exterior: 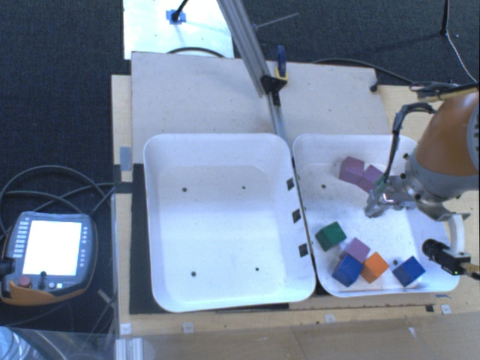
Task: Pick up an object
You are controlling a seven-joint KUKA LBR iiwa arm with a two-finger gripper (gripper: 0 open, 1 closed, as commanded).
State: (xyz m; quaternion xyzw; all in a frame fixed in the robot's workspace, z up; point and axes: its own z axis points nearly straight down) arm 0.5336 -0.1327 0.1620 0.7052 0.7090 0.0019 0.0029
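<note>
In the right bin (420,223) lie several small blocks. Two purple blocks (351,169) sit together near its back. A green block (330,236), a purple block (358,249), a blue block (347,269), an orange block (374,266) and another blue block (409,271) cluster along the front. My gripper (377,203) hangs over the middle of this bin, just in front of the two purple blocks and behind the front cluster. I see no block in it.
The left bin (225,223) stands beside the right one, with a shared wall between them. A slanted metal pole (247,40) crosses the back of the bench. A teach pendant (49,257) lies on the floor at the left.
</note>
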